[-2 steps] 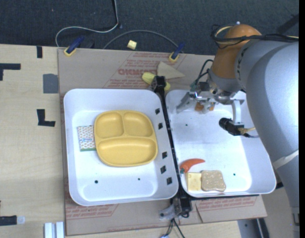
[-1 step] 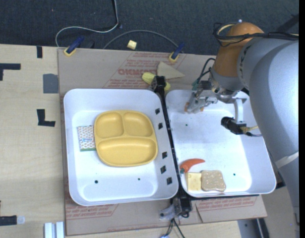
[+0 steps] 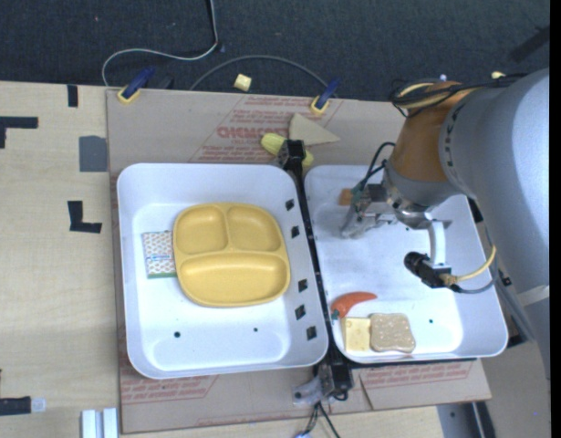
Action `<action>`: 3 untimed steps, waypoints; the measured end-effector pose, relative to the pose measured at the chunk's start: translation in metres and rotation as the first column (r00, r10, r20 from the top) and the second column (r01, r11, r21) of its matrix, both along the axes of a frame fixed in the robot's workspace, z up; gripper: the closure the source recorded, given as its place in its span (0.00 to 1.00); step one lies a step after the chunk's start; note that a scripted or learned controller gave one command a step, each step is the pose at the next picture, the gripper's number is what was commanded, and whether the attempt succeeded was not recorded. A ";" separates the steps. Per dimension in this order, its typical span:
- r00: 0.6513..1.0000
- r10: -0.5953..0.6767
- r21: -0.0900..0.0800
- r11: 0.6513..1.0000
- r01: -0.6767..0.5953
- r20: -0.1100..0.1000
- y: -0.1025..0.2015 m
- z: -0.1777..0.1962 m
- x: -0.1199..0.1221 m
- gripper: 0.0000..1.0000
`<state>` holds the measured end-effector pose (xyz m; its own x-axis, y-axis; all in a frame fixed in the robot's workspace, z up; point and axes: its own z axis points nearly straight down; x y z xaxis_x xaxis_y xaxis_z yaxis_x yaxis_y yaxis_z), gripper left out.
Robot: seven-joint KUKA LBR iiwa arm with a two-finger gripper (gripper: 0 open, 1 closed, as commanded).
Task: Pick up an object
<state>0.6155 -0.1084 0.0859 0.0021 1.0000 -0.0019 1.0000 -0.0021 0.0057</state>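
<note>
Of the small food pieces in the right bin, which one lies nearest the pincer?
The orange-red curved piece, lying above the yellow square and left of the tan bread slice. It sits closest to the pincer; the other two lie further toward the bin's front edge.

A yellow divided plate point(image 3: 232, 253) lies flat in the left bin, with a small patterned sponge point(image 3: 158, 253) touching its left edge. In the right bin's near corner lie a red pepper point(image 3: 354, 301), a yellow cheese slice point(image 3: 356, 335) and a tan toast point(image 3: 391, 332), close together.
</note>
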 end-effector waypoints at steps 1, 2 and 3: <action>1.000 0.004 0.003 1.000 -0.004 -0.001 0.002 0.001 0.002 0.00; 1.000 0.004 0.002 1.000 -0.004 -0.012 -0.003 -0.001 0.054 0.00; 1.000 0.003 0.002 1.000 -0.002 -0.004 -0.033 0.000 0.054 0.00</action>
